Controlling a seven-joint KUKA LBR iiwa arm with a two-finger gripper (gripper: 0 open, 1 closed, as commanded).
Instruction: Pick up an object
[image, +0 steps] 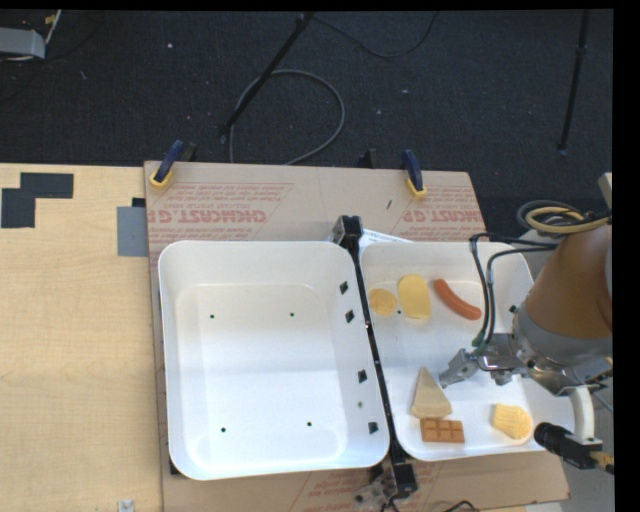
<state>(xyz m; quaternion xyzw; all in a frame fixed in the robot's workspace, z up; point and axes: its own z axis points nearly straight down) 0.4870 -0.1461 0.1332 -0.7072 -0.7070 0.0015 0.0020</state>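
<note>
Beside end effector (462, 368), cheese wedge (431, 395): long axis vertical, tip up.

Upside-down red "CHEMCAST GP" printing, twice, on the brown board (300, 200) under the bins.

Gripper (458, 368) low, fingers spread.

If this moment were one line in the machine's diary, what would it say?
pincer: low in right bin, nothing visibly held | nearest: cheese wedge | others: sausage, waffle | pick: not yet done
</note>
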